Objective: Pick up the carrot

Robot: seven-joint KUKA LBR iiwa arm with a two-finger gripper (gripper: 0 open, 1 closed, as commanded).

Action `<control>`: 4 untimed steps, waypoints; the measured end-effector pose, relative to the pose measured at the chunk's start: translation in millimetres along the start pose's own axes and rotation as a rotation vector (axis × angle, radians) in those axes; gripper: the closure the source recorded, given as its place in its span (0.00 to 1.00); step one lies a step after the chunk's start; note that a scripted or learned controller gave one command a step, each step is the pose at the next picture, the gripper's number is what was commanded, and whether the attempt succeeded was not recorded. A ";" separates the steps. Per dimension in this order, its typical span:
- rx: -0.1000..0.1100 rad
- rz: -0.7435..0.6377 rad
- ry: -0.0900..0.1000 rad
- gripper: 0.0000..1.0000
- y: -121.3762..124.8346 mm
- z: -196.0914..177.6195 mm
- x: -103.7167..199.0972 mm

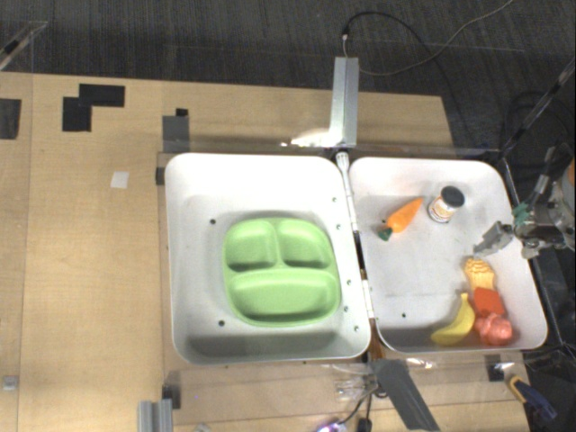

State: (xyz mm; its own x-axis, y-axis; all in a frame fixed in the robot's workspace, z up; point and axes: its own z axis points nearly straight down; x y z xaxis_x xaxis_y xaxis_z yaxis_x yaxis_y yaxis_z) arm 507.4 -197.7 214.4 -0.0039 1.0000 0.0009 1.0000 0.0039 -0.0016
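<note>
At the near edge of my view, the front rim of the left bin [270, 356] sits on the wooden counter [81, 268], holding a green divided plate [281, 270] with three compartments, set roughly at the bin's centre; beside it, touching along a shared middle wall, the right bin [405, 277] carries the toy food; in its near right corner I see a yellow banana [457, 322] lying against a red, rounded piece [493, 328], with an orange block [486, 301] just behind them and a small yellow-and-white item [478, 269] behind that, too small for me to name; the carrot [401, 217], orange with a green tip pointing toward the middle wall, lies tilted on the bin floor in the far left part of the right bin, well apart from the pile; a small round can [445, 203] with a dark top stands just to the carrot's right, near but not touching it; the claw [500, 234] hangs at the right bin's right rim, well apart from the carrot, nothing visible in it; whether it is parted or together I cannot tell from here; a black cable [423, 36] trails across the dark floor beyond the counter.
</note>
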 end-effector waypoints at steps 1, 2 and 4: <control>-0.002 -0.060 -0.001 0.00 64.8 118.2 59.2; 0.048 -0.120 0.007 0.00 141.7 128.0 56.2; 0.043 -0.071 -0.003 1.00 150.4 118.9 85.2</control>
State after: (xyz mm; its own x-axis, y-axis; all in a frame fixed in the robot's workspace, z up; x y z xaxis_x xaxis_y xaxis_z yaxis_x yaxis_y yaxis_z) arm 657.3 -111.9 95.3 -0.0754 0.9972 -0.0005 0.9962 0.0753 -0.0441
